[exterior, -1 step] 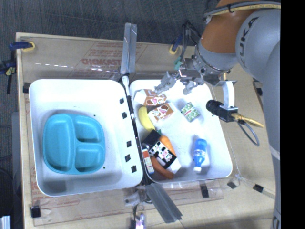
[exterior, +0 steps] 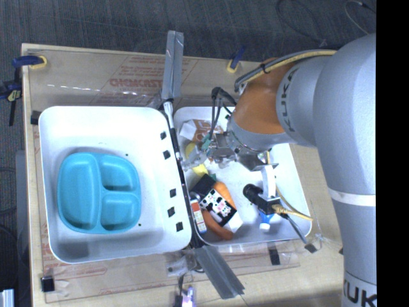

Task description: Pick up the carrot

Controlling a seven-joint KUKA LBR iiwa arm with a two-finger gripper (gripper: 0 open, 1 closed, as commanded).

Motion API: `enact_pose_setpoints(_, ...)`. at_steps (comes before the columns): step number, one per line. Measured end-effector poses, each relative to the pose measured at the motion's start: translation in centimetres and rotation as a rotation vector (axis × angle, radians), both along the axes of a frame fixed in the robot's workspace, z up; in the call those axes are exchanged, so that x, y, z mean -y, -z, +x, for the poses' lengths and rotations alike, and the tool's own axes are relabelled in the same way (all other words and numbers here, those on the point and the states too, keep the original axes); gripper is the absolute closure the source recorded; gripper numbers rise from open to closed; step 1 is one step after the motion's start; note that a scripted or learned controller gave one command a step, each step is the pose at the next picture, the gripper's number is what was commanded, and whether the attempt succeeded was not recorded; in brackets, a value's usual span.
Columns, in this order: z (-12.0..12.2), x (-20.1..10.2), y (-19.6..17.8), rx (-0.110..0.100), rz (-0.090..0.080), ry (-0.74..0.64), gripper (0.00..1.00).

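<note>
Over the right bin (exterior: 295, 171), the gripper (exterior: 220, 147), its grip impossible to tell, nears the carrot (exterior: 220, 190); descent likely comes next.

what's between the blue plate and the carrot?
In the camera view, between the blue plate and the carrot lie bare left-bin floor and the divider wall where both bins meet.

Grey arm (exterior: 332, 101) reaches leftward, its gripper (exterior: 214, 149) angled down.

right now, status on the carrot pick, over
Gripper low in the right bin, fingers hidden by the wrist. Carrot lies near the bin's front, not held. Black box lies across the carrot.
</note>
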State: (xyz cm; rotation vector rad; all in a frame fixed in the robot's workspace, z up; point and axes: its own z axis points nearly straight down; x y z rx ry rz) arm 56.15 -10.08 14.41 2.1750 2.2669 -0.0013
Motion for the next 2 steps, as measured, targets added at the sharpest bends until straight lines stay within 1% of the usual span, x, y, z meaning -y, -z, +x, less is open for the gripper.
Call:
enact_pose_setpoints(1, -8.21, 9.05, 5.11, 0.001, 0.002, -0.035, 0.00)
enact_pose_setpoints(2, -8.13, 8.97, 4.17, 0.000, 0.003, -0.043, 1.00)
